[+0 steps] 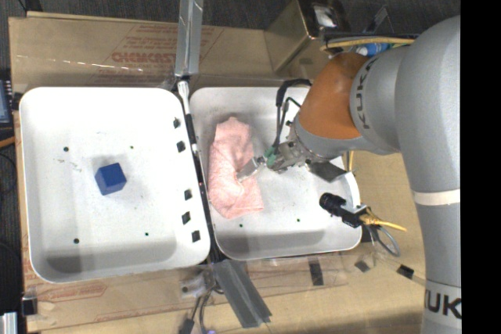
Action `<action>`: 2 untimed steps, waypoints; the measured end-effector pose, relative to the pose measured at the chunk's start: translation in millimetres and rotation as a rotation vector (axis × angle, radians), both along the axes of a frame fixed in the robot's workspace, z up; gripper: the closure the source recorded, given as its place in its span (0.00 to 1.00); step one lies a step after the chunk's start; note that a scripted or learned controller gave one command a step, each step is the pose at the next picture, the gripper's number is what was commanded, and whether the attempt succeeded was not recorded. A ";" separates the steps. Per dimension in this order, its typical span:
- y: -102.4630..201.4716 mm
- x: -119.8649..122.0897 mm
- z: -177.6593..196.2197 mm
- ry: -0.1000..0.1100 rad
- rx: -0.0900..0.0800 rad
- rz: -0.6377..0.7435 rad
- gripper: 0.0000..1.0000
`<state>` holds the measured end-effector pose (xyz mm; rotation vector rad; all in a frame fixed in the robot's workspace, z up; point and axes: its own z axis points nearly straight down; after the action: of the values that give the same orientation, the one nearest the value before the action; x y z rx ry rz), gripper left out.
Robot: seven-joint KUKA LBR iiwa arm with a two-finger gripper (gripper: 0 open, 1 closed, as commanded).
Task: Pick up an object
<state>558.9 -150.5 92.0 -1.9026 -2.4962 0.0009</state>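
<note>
Grey arm bent low, end effector (258,165) down

A robotics lab: a grey arm (423,105) reaches over two white bins (47,168) on a cardboard-covered bench (102,51).

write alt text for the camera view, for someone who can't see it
A grey robot arm with an orange band reaches from the right into the right bin, its gripper low at the edge of a crumpled pink cloth. The left bin beside it holds a small blue cube.
</note>
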 end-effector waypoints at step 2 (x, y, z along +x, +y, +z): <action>52.4 20.1 10.9 -0.002 -0.004 0.033 1.00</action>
<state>578.9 -98.2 102.9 -1.8638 -2.5301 0.0048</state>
